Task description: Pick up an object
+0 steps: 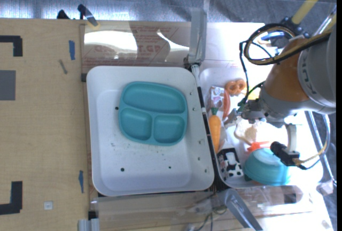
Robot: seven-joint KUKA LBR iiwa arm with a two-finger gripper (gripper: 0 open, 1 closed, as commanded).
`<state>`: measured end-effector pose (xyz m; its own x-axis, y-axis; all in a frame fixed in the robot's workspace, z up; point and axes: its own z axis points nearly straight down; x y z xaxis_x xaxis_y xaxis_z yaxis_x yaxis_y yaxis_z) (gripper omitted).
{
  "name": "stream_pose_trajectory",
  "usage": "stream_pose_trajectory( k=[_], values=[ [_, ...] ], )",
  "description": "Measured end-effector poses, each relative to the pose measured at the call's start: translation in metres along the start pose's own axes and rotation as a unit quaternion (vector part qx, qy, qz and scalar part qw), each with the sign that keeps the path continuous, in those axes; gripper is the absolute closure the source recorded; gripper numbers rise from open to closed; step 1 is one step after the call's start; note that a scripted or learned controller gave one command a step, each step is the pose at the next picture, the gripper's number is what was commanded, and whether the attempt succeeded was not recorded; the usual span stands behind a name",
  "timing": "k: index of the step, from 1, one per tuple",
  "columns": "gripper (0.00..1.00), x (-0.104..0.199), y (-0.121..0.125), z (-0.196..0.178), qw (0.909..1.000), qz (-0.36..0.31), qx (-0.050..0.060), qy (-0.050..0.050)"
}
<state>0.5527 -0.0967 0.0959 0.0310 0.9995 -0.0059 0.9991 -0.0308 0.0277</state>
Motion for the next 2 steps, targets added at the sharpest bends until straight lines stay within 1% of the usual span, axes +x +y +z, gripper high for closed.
stream_pose_trajectory(
  k=[1, 2],
  values=[
    [0.00, -0.022, 0.087, 0.003, 0.9975, 0.071, 0.007, 0.001],
    [0.00, -0.002, 0.073, 0.002, 0.9952, 0.098, 0.003, -0.001]
  ],
)
